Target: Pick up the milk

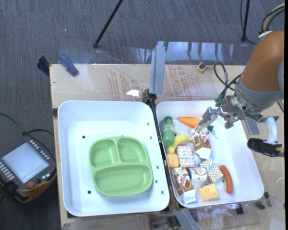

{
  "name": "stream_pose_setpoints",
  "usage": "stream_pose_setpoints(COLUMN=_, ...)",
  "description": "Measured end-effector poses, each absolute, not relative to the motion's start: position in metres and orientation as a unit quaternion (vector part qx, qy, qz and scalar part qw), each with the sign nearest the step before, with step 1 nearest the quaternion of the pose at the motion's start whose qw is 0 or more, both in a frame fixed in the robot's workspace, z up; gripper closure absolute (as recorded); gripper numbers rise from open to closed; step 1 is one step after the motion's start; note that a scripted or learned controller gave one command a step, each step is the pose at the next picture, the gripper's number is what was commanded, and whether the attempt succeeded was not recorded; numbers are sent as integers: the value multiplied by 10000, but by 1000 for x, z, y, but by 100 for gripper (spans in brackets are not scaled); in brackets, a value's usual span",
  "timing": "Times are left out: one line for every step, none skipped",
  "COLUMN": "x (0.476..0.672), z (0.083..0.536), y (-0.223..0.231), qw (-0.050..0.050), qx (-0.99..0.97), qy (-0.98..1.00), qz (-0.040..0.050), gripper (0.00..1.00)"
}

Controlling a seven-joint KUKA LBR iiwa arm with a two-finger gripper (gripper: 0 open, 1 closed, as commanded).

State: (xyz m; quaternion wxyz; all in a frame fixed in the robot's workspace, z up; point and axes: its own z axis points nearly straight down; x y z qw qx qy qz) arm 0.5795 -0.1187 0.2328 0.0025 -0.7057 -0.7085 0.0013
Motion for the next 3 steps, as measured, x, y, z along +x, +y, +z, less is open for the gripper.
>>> stream_pose_setpoints(x=590, z=104, y=-136, qw=46, qx=-6073, qy=-7944, qz=17, gripper=0)
stream_pose_setpoints(x=591, z=116, y=-138, qw=28, qx=-6102, qy=-7923, qz=4, gripper=100)
stream_pose_setpoints(x=592, z=213, y=-75, qw=-26, qx=-5835, qy=-8121, qz=-29, gripper=100)
